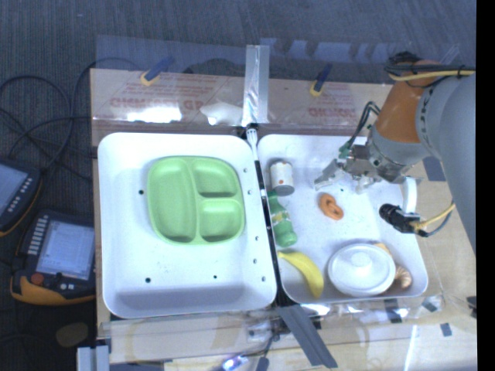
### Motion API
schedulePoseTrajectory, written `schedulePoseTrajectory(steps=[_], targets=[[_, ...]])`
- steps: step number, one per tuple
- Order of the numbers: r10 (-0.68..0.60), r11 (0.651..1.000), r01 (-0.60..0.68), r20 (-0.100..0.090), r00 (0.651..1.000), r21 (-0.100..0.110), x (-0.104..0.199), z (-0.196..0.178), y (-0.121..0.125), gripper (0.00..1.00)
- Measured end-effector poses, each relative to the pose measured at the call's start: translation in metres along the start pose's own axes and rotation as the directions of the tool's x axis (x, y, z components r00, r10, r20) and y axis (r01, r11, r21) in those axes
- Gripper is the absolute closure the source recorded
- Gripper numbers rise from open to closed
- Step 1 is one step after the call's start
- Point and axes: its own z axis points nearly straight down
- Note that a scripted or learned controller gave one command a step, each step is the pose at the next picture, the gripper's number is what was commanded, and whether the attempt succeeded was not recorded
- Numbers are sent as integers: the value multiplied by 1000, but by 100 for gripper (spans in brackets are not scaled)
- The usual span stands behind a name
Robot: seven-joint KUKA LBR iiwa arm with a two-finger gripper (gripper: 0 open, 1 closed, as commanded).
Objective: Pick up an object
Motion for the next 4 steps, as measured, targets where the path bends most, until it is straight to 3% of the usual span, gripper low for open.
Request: schedulePoseTrajectory(steps=[1, 2, 3, 4], targets=[[111, 994, -111, -3, 994, 5, -6, 11, 3, 0], [126, 992, -126, 2, 992, 4, 14, 12, 37, 0], [290, 957, -290, 0, 957, 3, 20, 10, -7, 0], [494, 869, -494, -2, 869, 1, 0, 10, -46, 0]])
